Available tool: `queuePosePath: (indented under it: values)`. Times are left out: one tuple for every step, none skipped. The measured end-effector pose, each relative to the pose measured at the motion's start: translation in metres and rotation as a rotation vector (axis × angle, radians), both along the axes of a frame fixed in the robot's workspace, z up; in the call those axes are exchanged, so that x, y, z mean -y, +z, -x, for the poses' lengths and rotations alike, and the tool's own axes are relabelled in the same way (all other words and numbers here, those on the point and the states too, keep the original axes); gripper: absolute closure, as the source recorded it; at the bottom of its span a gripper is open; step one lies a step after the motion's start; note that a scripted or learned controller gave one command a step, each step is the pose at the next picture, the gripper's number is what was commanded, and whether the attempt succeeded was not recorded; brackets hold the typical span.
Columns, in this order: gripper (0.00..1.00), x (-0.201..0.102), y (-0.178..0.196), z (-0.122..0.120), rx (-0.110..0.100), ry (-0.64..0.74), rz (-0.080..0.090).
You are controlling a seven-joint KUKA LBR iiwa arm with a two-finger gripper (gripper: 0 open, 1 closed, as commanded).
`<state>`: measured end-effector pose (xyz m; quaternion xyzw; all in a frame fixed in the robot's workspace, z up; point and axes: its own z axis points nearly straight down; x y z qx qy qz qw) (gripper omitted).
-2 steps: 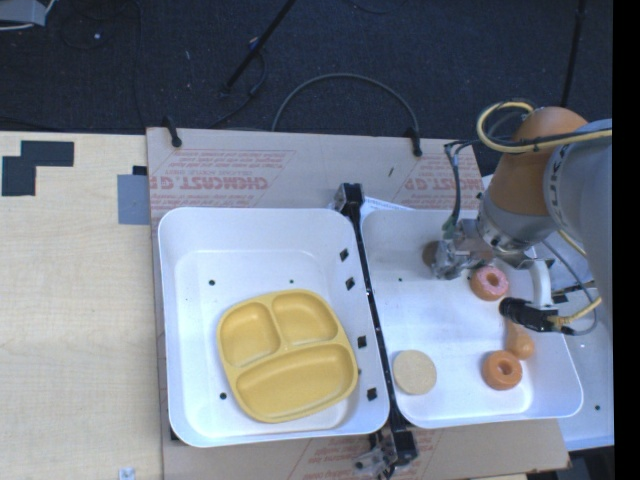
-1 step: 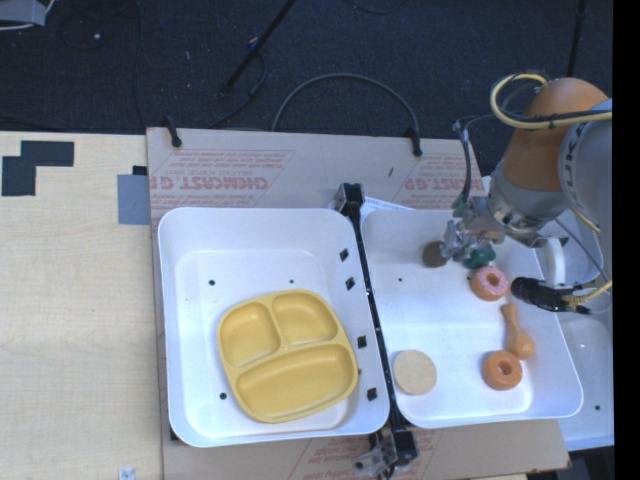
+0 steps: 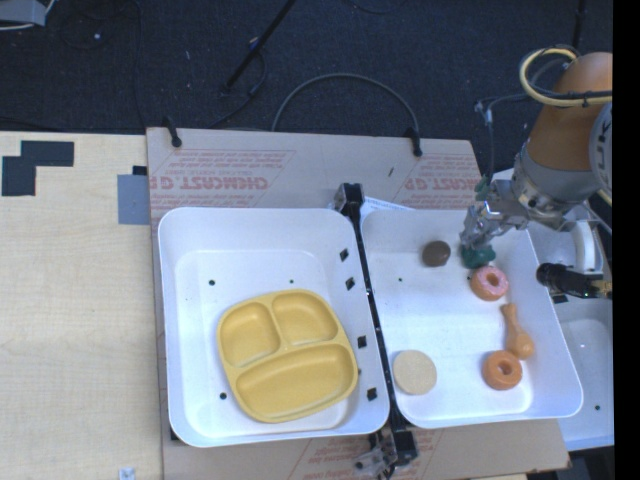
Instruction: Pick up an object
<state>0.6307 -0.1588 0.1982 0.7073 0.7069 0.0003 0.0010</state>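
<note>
The gripper (image 3: 482,240) is placed low over the far part of the right bin (image 3: 560,393), directly above a small green object (image 3: 478,258) that lies just beside the pink doughnut (image 3: 489,284). Whether the grip is wide or narrow cannot be told from this slant, and nothing is seen to be held. The brown ball (image 3: 436,254) is found near by to the left; the orange doughnut (image 3: 502,370), the tan peg (image 3: 516,334) and the pale round biscuit (image 3: 414,372) are spread towards the near edge. The yellow divided plate (image 3: 288,353) is kept in the left bin (image 3: 190,268).

For a sound pick, the green object is best centred under the gripper before any closing is tried (the pink doughnut is close enough to be nudged). A straight descent is advised, and the lift is better delayed until the object is seen to be firmly caught.
</note>
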Motion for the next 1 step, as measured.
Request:
queuePosePath:
  values:
    - [1.00, 0.0018, 0.0464, 0.0075, 0.000, -0.001, 0.000]
